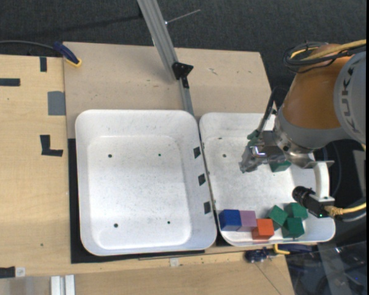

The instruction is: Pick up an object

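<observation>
Approach step, judged from the layout: the tool (253, 158) hangs over the bare middle of the right-hand shallow white plastic bin (234, 125), with nothing seen between its fingers; whether they are spread or closed cannot be told. The candidate objects lie clustered at that bin's near edge: a blue cube (230, 219), a lilac block (248, 219), an orange cube (264, 228) and green blocks (288, 219). The next move likely calls for travel toward that cluster, then descent onto one block.
</observation>
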`<state>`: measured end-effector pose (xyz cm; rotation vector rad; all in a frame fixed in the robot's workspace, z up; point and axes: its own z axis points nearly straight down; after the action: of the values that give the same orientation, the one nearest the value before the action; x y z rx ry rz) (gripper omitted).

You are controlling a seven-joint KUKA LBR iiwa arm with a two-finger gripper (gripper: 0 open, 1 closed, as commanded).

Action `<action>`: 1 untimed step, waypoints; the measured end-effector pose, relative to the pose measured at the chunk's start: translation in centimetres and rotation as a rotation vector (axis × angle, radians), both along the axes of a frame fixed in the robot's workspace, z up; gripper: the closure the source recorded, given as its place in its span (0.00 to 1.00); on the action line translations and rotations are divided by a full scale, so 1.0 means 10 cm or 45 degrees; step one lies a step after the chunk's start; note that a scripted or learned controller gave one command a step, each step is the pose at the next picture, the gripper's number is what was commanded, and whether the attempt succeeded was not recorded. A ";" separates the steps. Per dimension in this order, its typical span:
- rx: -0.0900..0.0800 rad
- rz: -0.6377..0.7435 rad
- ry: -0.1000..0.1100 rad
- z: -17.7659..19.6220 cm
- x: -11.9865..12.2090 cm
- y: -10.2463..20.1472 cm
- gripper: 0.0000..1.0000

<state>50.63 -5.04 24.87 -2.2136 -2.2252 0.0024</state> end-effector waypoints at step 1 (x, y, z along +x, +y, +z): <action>0.001 0.004 -0.003 0.03 0.00 0.60 1.00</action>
<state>50.59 0.95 25.13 -2.2110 -2.2295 -0.0009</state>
